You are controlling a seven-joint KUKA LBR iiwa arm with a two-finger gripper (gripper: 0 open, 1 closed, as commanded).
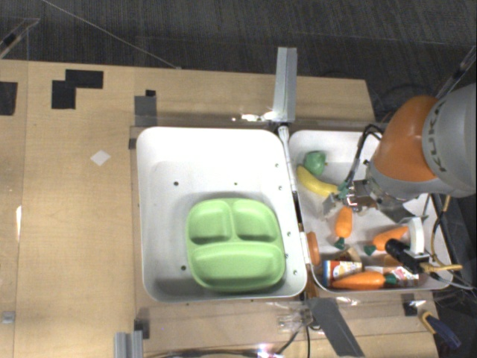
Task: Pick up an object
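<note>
Here, a carrot point(343, 221) lies just below the gripper point(350, 197).

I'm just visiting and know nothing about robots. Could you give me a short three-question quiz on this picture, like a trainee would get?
1. True or false: the green divided plate lies in the left bin.
2. Which bin does the arm hang over?
3. The yellow banana lies beside: A) a green pepper, B) a blue cup, C) a red ball.

Key: 1 true. 2 the right bin, among the toy food. 3 A.
</note>
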